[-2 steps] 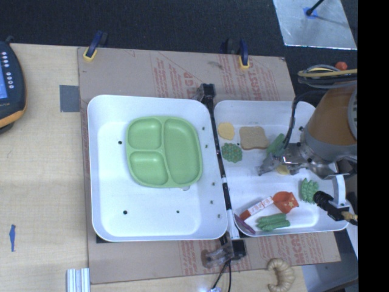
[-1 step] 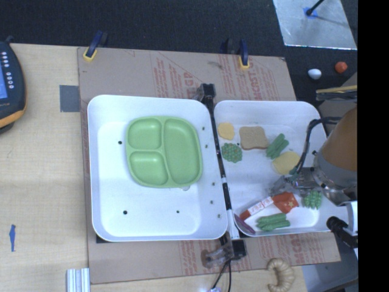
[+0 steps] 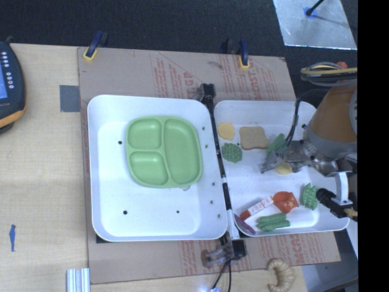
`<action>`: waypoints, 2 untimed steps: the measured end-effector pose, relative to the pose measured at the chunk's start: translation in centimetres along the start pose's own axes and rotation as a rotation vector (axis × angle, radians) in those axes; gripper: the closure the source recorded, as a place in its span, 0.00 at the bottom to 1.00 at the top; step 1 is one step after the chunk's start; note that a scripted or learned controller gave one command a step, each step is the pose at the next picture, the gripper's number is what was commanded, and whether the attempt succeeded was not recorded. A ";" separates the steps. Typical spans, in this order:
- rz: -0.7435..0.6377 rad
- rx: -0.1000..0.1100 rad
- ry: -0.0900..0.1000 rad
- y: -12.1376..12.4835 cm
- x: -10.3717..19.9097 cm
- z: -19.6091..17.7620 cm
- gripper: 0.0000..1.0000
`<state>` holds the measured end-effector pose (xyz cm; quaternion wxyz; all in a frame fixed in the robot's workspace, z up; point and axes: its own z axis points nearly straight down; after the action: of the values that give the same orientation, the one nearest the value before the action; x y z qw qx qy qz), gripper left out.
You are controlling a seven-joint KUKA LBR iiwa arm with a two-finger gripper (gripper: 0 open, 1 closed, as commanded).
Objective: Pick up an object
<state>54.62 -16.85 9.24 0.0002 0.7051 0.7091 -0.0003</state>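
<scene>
The end effector (image 3: 271, 162) hovered low in the right bin (image 3: 304, 227) beside the bread slice (image 3: 253, 137); its finger state was unclear. Next: descend and grasp.

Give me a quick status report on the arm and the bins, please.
Gripper low in right bin, beside yellow piece; nothing seen held. Toast, broccoli, green beans loose nearby. Green divided plate alone in left bin.

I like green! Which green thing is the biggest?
The light green divided plastic plate in the left white bin; the other green things are small toy foods in the right bin.
</scene>
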 end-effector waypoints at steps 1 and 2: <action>-0.002 -0.011 -0.005 11.6 -4.5 -0.3 0.00; -0.001 0.007 0.002 7.1 0.5 -2.7 0.00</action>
<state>61.73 -16.27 11.92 -0.0029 0.7049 0.7093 -0.0022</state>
